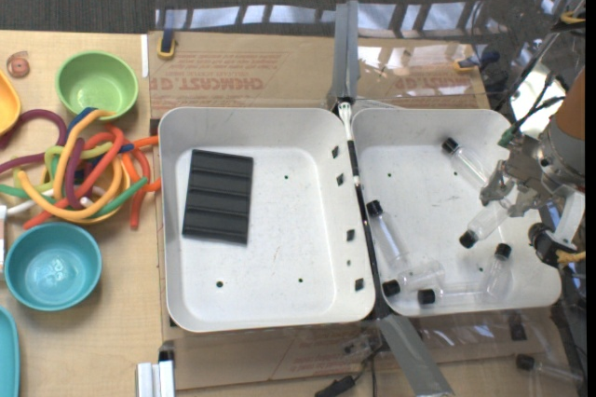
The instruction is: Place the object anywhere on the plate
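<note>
I see the arm (pixel 570 120) cut off at right, gripper (pixel 507 185) fingers blurred, clear tubes (pixel 484 223) hard to separate

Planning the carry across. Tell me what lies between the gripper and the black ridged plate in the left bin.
In the camera view, between the gripper and the black plate: a clear tube with a black cap, the bins' meeting walls, then bare white floor of the left bin.

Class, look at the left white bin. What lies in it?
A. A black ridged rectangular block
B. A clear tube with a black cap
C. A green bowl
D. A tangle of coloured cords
A: the black ridged block lies flat in the left bin.
</note>
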`<state>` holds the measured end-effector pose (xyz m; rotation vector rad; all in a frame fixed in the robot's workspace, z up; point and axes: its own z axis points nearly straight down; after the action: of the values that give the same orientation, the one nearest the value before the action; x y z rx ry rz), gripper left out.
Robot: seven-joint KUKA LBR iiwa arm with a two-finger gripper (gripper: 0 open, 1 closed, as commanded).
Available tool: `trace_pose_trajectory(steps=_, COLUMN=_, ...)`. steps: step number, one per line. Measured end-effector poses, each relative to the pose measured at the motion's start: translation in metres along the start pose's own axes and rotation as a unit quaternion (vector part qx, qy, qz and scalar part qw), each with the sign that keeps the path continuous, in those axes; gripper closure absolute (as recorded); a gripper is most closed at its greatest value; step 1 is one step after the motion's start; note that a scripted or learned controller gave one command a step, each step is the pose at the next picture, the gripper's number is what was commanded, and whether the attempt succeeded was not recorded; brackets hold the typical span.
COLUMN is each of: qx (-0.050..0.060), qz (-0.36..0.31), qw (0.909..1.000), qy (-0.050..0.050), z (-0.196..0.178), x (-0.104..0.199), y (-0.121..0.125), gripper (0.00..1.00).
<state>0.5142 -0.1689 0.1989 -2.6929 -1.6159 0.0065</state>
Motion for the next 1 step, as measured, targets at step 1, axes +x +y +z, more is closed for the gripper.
trace_pose_trajectory(steps=1, qx=0.000, qz=0.018, qw=0.9998, qy=0.000, z=0.0651, x=0.0671, y=0.0958, gripper=1.00)
